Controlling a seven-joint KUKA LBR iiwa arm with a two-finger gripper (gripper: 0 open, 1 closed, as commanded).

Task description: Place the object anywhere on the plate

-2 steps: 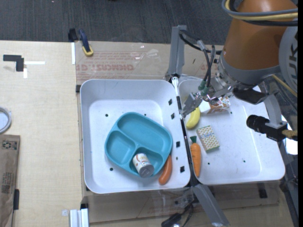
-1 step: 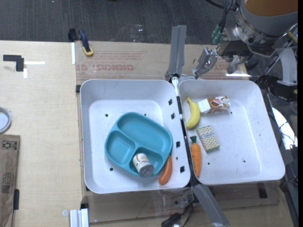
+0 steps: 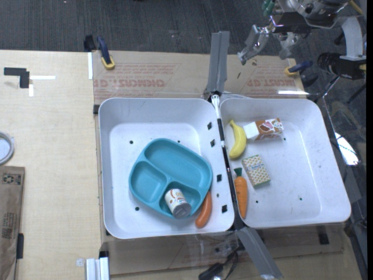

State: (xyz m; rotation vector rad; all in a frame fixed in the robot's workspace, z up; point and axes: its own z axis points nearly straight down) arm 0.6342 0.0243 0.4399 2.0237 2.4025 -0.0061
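A blue divided plate lies in the left bin. A small can rests on its side in the plate's near compartment. An orange sausage-like piece leans on the plate's right rim. In the right bin I see a banana, a small carton, a green snack box and a carrot. My gripper hangs high above the bench behind the right bin, open, with nothing between its fingers.
A grey divider post rises between the bins at the back. Clamps sit at the cardboard's far edge. A tape roll lies at far left. Cables and gear stand at the right.
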